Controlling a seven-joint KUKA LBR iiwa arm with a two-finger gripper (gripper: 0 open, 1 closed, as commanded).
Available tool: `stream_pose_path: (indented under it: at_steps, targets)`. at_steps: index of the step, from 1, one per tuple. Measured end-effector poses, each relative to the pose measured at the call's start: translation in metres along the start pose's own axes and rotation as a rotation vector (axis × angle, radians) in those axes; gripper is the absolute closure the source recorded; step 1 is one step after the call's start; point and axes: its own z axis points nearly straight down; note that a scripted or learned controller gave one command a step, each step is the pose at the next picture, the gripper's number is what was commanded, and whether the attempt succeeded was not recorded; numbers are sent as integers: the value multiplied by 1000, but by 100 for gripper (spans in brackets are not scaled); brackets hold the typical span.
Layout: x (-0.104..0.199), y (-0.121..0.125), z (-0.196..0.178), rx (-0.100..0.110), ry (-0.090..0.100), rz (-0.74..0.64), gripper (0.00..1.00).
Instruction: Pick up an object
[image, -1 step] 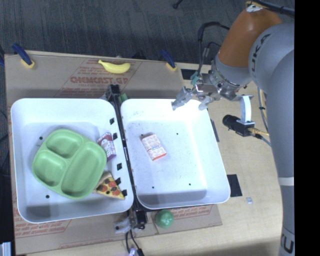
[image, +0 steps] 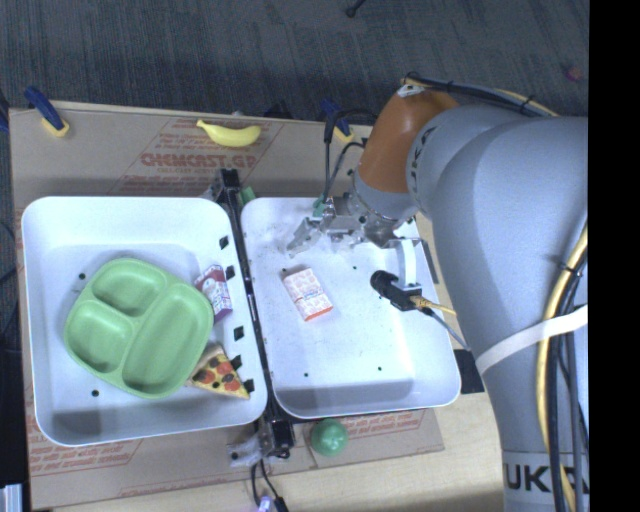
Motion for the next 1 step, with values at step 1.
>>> stream_pose_path:
  at_steps: [1]
  targets:
    - [0,2,-13,-4,-1,-4,100]
